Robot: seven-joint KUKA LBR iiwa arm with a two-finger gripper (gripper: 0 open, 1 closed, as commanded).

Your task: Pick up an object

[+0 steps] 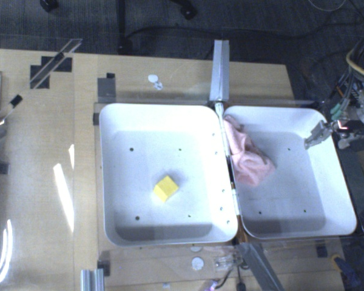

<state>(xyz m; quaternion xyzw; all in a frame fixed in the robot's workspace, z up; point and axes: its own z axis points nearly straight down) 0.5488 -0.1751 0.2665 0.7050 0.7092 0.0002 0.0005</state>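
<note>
Pink cloth (pixel 247 157) lay crumpled against the left wall of the right bin (pixel 303 223), and a yellow block (pixel 166 188) sat in the left bin (pixel 139 120). The claw (pixel 318 134) (grip state unclear) hovered at the right bin's right rim, holding nothing.

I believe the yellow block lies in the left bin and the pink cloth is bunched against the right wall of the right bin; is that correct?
Nearly. In the camera view the pink cloth is bunched against the left wall of the right bin, beside the divider. The yellow block does lie in the left bin.
</note>
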